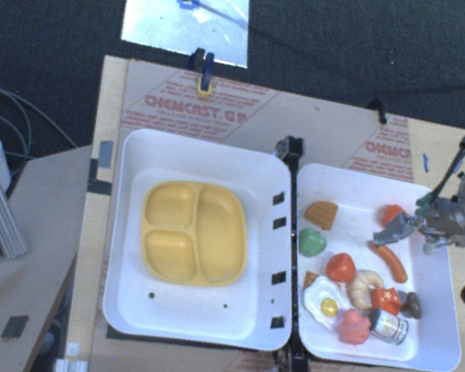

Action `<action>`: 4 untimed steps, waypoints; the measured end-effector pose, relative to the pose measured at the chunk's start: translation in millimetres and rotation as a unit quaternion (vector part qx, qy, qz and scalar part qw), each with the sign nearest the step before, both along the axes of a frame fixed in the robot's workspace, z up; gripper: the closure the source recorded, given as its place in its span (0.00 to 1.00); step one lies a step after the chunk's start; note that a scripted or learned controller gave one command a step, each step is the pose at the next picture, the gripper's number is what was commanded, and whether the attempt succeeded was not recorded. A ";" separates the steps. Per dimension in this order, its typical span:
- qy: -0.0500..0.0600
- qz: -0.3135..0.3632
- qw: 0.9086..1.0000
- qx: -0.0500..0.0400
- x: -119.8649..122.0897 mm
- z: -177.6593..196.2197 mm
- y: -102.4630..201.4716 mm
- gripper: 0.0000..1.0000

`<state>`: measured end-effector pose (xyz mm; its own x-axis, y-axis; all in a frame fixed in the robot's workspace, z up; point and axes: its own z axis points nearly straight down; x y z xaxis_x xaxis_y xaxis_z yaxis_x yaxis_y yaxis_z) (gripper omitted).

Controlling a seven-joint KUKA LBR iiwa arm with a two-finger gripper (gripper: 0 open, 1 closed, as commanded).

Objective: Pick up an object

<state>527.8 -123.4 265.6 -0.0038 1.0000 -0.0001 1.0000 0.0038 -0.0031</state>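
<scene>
Camera view: sausage [394, 262] just below tool [396, 228].

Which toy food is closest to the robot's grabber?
The long orange-red sausage in the right bin. It lies just under the gripper, while the fried egg, doughnut and green piece sit farther left.

Open floor across the upper middle of the right bin [441, 286], between the orange wedge [322, 214] and the gripper [395, 230]. Crowded along the lower half: fried egg [323, 304], pink lump [355, 327], can [390, 327], donut [365, 288], tomato [342, 267] and sausage [393, 262] packed close or touching. Wide room in the left bin [127, 207] around the yellow tray [194, 232], on all four sides.
</scene>
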 end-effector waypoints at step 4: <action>0.007 -0.001 1.000 0.003 109.5 -150.2 -81.1 0.00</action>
<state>637.2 -204.5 115.4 -0.0026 1.0000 0.0057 0.9998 0.0027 -0.0174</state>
